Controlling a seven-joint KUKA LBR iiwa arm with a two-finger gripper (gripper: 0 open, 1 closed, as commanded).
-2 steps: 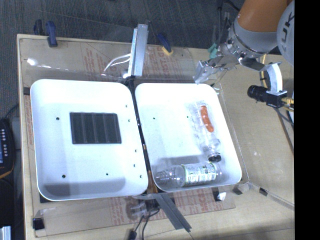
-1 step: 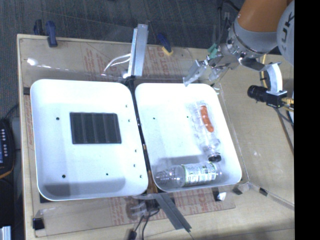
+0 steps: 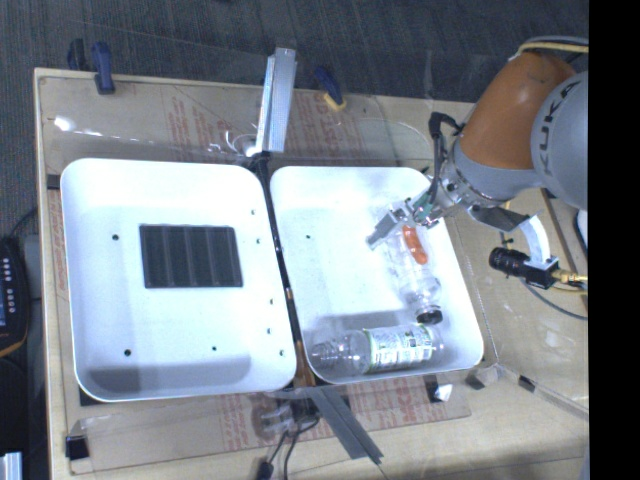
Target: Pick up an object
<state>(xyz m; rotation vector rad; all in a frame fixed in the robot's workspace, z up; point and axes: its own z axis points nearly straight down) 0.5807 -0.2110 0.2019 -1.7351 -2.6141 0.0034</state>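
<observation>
Two clear plastic bottles (image 3: 376, 349), one orange-labelled (image 3: 414, 268), right bin (image 3: 320, 268)

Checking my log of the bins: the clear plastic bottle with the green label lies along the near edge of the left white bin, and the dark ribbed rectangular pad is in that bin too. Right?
Not quite. The camera view shows the clear plastic bottle with the green label lying along the near edge of the right white bin, not the left. The dark ribbed rectangular pad is in the left white bin, as you said.

A dark ribbed rectangular panel (image 3: 190, 256) lies flat in the middle of the left white bin (image 3: 90, 193), whose right rim touches the right white bin (image 3: 320, 268), while a blue clamp (image 3: 101, 66) grips the bench edge just beyond the left bin's far corner.
</observation>
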